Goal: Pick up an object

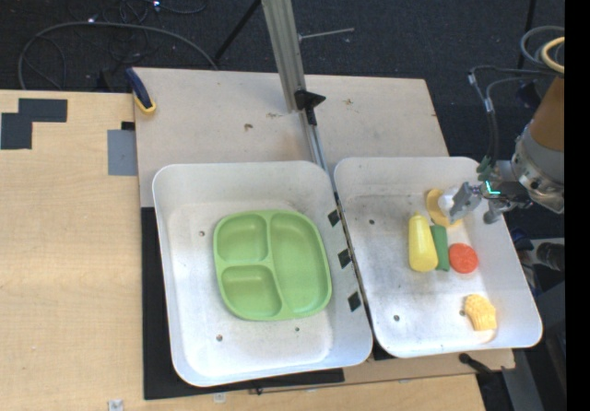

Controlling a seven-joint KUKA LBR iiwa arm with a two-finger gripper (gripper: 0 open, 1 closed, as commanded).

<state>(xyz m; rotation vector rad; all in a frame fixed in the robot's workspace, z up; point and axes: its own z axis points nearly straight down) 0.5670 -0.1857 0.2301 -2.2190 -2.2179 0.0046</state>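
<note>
- Nearest the camera, a yellow corn piece (479, 311) lies in the right bin (396, 326), below the red ball (463, 259).
- Yellow bottle (422, 244) and green piece (441, 248) touch, left of the red ball.
- Gripper (472, 200) hangs above the red ball; jaws appear parted, gripping nothing.
- Risk: crowded items could make the jaws nudge neighbours and miss.

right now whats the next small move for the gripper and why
Probably lower the gripper onto the small yellow piece just beside it in the right bin, since it hangs there with nothing between its fingers.
</note>
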